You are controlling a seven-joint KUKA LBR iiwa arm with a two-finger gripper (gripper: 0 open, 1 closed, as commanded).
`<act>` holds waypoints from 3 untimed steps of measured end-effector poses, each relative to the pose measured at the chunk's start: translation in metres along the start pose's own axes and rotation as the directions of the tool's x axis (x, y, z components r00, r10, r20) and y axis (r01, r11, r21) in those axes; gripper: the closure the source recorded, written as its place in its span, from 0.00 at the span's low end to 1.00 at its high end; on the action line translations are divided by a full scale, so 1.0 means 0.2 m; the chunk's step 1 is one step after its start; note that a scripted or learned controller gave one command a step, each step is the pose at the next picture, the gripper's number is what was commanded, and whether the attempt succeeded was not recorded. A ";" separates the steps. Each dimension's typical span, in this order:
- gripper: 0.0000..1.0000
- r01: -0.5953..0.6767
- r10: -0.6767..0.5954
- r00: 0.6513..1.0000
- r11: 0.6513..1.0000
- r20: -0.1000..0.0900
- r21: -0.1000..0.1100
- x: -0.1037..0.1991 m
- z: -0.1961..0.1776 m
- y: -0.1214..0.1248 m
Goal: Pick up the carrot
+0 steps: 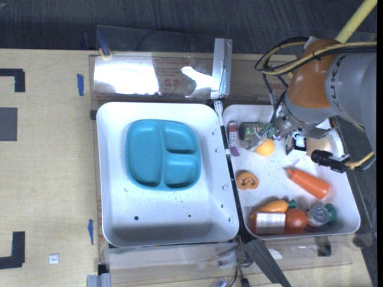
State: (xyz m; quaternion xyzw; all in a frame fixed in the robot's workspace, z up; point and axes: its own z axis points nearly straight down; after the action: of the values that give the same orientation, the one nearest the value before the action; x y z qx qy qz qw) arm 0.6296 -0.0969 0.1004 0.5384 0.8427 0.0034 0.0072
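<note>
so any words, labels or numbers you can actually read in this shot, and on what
None can be read.
The can lying at the right bin's near edge has a pale label, too blurred to read.
The green packet at that bin's far end has printing, too small to make out.
The carrot and the blue divided plate in the left bin carry no visible text.

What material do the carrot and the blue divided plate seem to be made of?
The carrot looks like smooth moulded plastic, probably a toy: its orange is even and its surface shows no roots or ridges. The blue divided plate also looks like plastic, with a matte finish: one flat turquoise colour, softly rounded compartment edges, and hardly any glare.
</note>
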 end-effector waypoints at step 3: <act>0.00 -0.262 0.262 0.965 0.965 -0.005 0.013 -0.25 0.07 -0.47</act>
State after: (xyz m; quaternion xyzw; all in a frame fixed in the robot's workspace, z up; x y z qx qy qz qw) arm 0.5651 -0.1814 0.0863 0.6449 0.7642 0.0008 0.0005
